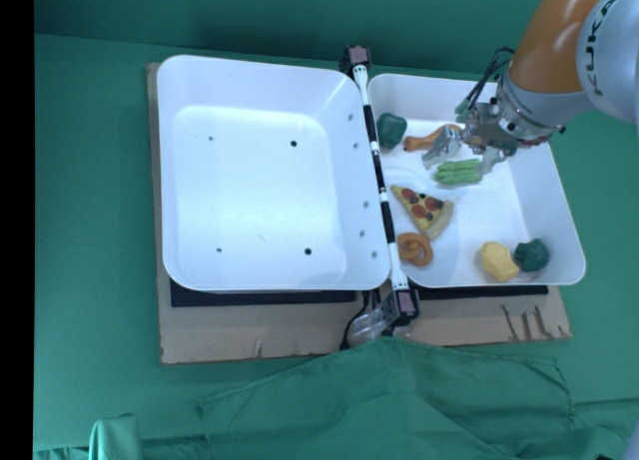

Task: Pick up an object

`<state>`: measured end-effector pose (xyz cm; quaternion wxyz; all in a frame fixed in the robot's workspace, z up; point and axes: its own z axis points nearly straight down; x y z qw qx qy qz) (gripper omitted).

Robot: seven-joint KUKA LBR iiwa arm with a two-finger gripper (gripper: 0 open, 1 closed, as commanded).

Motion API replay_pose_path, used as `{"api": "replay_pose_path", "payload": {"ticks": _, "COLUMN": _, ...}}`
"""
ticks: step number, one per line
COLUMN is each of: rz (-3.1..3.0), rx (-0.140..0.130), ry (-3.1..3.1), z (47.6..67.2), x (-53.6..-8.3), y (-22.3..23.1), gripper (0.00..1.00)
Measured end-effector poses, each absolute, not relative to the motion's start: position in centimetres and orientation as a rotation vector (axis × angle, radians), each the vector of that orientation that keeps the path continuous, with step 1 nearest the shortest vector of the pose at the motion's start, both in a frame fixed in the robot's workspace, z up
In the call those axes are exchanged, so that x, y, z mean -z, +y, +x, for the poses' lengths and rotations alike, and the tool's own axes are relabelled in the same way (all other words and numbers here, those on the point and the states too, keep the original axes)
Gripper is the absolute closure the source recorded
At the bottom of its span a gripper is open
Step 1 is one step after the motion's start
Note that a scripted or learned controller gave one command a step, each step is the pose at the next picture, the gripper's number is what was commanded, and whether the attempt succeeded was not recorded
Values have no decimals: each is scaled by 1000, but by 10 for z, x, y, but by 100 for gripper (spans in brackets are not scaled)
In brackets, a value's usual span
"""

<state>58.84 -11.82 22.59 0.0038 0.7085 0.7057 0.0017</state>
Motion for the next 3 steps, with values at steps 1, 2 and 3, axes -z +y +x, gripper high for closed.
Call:
{"api": "replay_pose_path", "payload": {"ticks": 1, "rz": 2214, "rx": -27, "ry": 2199, "z": 527, "x": -187, "y": -124, "gripper": 0}}
{"api": "replay_pose_path", "payload": {"ticks": 2, "rz": 2214, "rx": -17, "ry": 2207, "z": 532, "x": -187, "y": -123, "gripper": 0}}
{"api": "replay_pose_path", "payload": {"ticks": 3, "rz": 2212, "rx": -11, "ry": 2210, "z": 619, "x": -184, "y": -138, "gripper": 0}}
